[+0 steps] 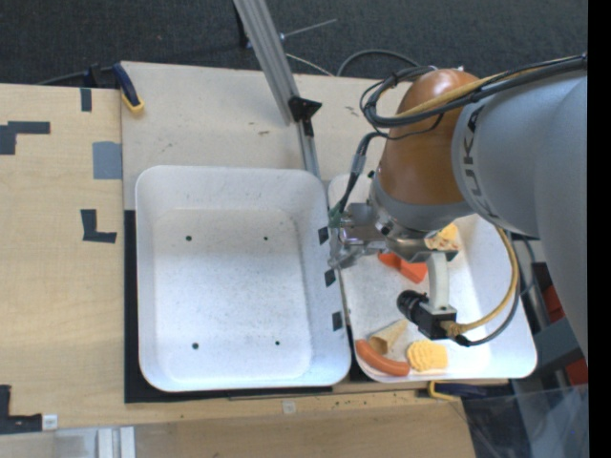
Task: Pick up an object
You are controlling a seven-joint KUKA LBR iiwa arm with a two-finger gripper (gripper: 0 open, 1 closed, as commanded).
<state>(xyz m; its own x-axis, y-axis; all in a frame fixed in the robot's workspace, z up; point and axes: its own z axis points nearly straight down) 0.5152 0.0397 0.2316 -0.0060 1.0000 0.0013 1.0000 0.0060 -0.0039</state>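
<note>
A: Where are the objects?
B: In the right white bin (520, 351): an orange carrot-like piece (405, 266) near the gripper (346, 246).
A: Fingers?
B: Can't tell. Centre squarely above before descending.

We cannot see the fingertips of the gripper (348, 246); the wrist and its orange band (427, 132) cover them from above, so their spacing is beyond us. The arm (535, 151) runs off the right edge of the view. It hides much of the right bin (516, 351), and whatever lies beneath it there. An orange piece (407, 267) peeks from under the wrist, its shape partly covered. The pale wedge (389, 336) is too small to name.
</note>
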